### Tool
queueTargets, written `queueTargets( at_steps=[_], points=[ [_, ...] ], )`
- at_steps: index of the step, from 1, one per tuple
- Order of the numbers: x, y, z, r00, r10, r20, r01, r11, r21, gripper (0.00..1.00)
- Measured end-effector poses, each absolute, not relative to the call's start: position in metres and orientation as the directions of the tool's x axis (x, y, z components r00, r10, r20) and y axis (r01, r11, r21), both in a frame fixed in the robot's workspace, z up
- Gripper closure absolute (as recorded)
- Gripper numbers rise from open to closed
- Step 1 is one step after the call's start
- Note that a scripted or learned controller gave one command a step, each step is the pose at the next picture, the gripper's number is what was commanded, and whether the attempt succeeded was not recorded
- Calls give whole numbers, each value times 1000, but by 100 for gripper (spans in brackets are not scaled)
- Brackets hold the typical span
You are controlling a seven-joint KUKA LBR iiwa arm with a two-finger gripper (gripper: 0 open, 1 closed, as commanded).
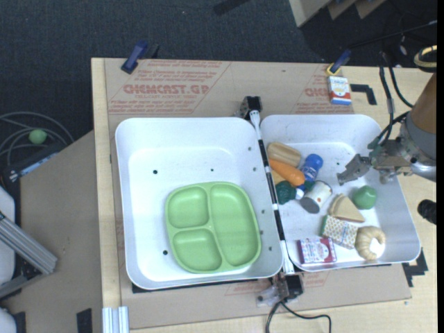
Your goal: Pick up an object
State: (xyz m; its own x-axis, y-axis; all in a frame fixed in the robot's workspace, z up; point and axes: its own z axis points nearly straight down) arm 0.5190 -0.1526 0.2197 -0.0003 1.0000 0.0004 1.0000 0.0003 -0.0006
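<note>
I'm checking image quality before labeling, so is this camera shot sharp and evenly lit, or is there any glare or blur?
Camera view: lighting is soft and even, shadows faint; the white bins look bright, slightly washed out, without hard glare. The green plate is fairly sharp. The gripper looks soft, and small items like the carrot lack fine detail.

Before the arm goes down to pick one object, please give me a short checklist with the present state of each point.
1. Gripper is above the right bin: ok.
2. Fingers are free, nothing between them: ok, they look open.
3. A target stands apart: ok, the green ball has bare floor toward the gripper.
4. Gripper is straight above the ball: not ok, it is left of it and farther back.
5. Crowded pieces avoided: ok, the carrot and blue object lie farther left.
6. Height above the floor: cannot tell.
</note>
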Motion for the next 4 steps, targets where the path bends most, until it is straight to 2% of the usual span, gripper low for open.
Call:
queueTargets(
  at_steps=[1, 2, 3, 4],
  points=[
    [635, -127, 136, -1, 1000, 2, 1000, 1, -3, 0],
    [623, -103, 89, 1, 1000, -2, 1000, -1, 9, 0],
    [600, -106, 88, 1, 1000, -1, 1000, -1, 7, 0],
    [601, -105, 100, 0, 1000, 1, 1000, 0, 12, 100]
  ],
)
